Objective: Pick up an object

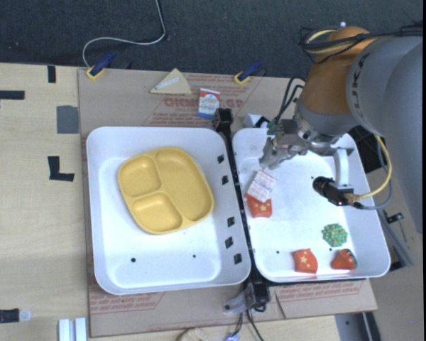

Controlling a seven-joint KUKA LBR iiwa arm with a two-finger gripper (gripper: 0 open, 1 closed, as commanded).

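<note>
My gripper (269,156) hangs over the upper left part of the right bin (369,215), below the orange-banded wrist. Just beneath its tip lies a small packet (260,193), white on top and red at the bottom, near the bin's left wall. The gripper's tip is very close to the packet's upper edge, and I cannot tell whether they touch. A green knobbly object (334,234) rests toward the bin's lower right. Two red objects (305,261) (343,259) lie along the bin's front edge.
The left bin (106,247) holds a yellow divided plate (164,189). Behind the bins, on the cardboard, stand a small red, white and blue carton (209,103) and a pale triangular piece (172,82). The bulky arm covers the right bin's far right corner.
</note>
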